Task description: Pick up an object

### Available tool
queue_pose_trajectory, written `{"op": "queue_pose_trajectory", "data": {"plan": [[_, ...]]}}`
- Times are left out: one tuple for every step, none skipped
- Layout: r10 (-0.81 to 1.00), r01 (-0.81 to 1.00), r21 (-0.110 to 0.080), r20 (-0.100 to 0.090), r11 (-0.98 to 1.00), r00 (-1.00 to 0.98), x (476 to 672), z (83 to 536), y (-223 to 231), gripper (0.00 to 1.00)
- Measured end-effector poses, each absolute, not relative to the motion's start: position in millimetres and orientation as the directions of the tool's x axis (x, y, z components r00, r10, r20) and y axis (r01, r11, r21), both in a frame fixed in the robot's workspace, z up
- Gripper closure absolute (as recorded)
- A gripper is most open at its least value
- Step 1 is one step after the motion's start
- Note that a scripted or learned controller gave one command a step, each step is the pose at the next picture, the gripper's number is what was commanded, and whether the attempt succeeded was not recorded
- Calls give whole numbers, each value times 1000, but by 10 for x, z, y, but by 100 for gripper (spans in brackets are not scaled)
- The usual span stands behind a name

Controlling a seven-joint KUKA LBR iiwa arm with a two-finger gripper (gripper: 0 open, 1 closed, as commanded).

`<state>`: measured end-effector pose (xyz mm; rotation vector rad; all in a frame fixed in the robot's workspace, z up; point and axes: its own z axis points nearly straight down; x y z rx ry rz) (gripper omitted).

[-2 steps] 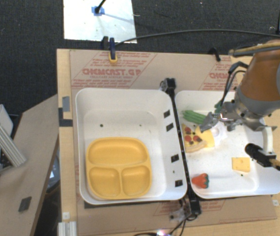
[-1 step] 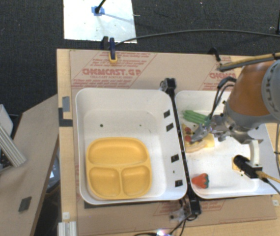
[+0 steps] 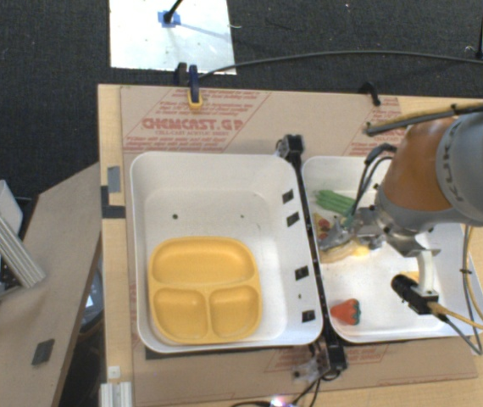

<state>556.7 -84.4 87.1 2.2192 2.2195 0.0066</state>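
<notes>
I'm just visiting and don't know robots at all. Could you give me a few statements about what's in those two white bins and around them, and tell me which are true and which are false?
1. A yellow divided tray lies in the left bin. True.
2. The red object sits in the left bin. False: it lies in the right bin, near the front edge.
3. The arm reaches over the right bin. True.
4. A green object lies in the right bin, toward the back. True.
5. The yellow tray has just one compartment. False: it has three, one wide and two smaller.
6. The red object rests on the yellow tray. False: it lies on the right bin's floor, apart from the tray.
</notes>
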Motion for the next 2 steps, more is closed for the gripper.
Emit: {"op": "queue_pose_trajectory", "data": {"plan": [[1000,1000,14,1,0,0,5597,1011,-837,100],[1000,1000,5,-1,-1,1,5519,1536,-888,100]]}}
